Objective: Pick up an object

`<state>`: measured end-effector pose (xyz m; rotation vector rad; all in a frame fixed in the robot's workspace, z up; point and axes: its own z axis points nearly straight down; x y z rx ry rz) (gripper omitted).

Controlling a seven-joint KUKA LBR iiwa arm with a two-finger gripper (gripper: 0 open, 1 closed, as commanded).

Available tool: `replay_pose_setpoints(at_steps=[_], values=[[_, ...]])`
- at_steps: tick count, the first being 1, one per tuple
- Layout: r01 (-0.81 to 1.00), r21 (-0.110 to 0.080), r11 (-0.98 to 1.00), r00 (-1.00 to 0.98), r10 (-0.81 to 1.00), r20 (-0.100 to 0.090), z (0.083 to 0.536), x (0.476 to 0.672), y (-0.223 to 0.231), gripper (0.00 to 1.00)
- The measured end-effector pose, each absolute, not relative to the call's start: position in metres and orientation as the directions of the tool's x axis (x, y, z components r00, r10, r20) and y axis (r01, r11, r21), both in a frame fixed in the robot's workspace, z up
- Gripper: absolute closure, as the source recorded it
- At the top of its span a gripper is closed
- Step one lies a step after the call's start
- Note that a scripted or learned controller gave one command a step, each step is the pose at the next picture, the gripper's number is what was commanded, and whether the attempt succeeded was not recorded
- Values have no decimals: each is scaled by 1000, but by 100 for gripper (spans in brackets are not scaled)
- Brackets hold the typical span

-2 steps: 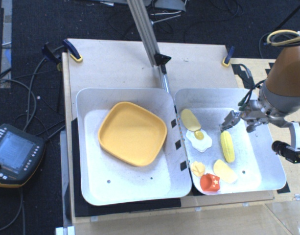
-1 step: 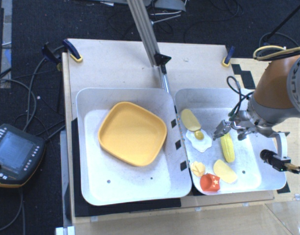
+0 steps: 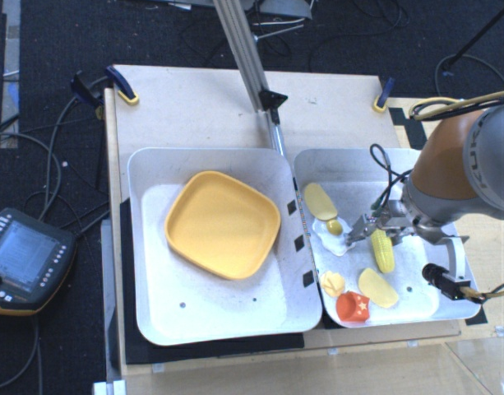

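My gripper (image 3: 381,230) hangs low over the middle of the right bin (image 3: 350,171), open, its fingers spread to either side of the upper end of a yellow corn cob (image 3: 383,253). The cob lies on the bin floor and is not lifted. To the left of the gripper lies a fried egg toy (image 3: 332,230), and a pale yellow oblong piece (image 3: 320,199) rests above the egg. Nearer the front of the bin are a yellow potato-shaped piece (image 3: 377,288), a red item (image 3: 353,306) and a small yellow chunk (image 3: 332,284).
The left bin (image 3: 145,220) holds a large square yellow plate (image 3: 223,223). A slanted metal pole (image 3: 245,44) rises from the back between the bins. The arm's orange and grey body (image 3: 457,171) overhangs the right bin's right side, with cables beside it.
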<state>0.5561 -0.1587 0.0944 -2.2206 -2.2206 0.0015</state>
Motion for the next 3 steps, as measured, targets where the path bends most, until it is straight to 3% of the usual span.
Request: replay_pose_setpoints(at_steps=[1,3], values=[[1000,2,0,0,1000,0,107,557,-159,100],[1000,4,0,0,1000,-1,197,550,-166,100]])
